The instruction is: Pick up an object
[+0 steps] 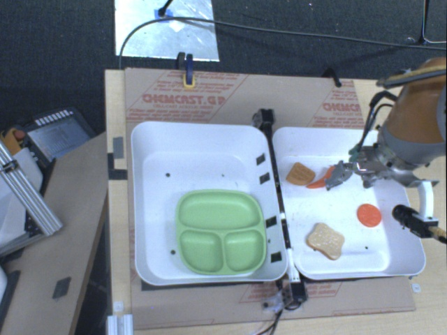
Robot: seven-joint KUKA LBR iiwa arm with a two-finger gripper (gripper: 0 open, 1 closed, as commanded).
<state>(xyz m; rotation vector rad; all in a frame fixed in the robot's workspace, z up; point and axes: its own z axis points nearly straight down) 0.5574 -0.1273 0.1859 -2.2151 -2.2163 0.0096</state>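
In the left bin (150,145) lies one green divided plate (221,230) with three compartments, and nothing else lies in that bin. The other places I give from this plate. To its right, in the right bin (405,257), I count four small things: one tan cracker-like piece (301,174), one thin orange-red piece like a carrot or pepper (319,181), one slice of toy bread (325,241) and one round orange-red disc (369,215). The thin piece lies with its long axis slanted, rising toward the right. The gripper (340,175) is farther right again from the plate, low over the right bin, and the thin piece lies just to its left, perhaps touching the tip. Whether the fingers are spread or pressed together, I cannot tell.
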